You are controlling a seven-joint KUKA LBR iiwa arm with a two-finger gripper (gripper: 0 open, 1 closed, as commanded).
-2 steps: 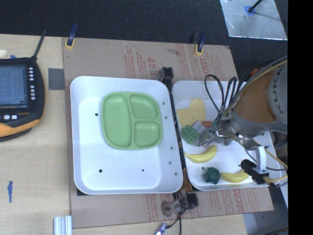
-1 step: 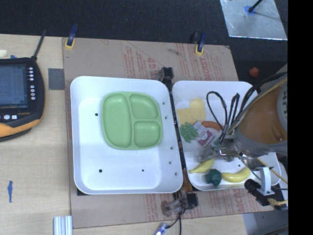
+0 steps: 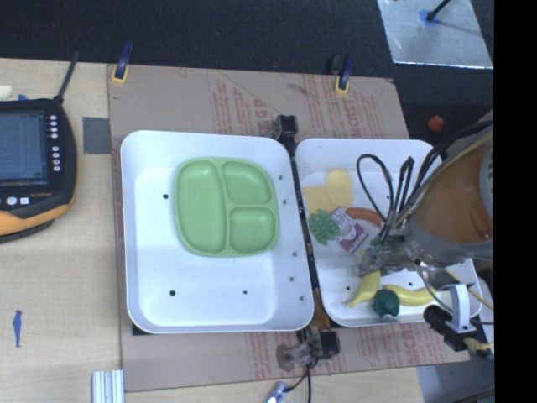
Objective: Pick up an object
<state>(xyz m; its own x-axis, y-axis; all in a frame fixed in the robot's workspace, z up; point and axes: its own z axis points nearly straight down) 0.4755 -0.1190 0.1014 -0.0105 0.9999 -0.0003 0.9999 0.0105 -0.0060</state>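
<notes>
Banana (image 3: 369, 287) | lower right of frame, in right bin (image 3: 336, 313), touching green toy (image 3: 387, 301) | gripper (image 3: 379, 257) just above it, finger state cannot be told | advice: centre over banana's middle, avoid green toy, close before lifting

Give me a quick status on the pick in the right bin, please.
Hand low in right bin, over the toys. Banana just below it, nothing seen held. Green piece, cables crowd close.

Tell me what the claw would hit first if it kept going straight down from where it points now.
Most likely the yellow banana, lying just below the claw in the right bin. Depth is hard to judge from this slanted view.
</notes>
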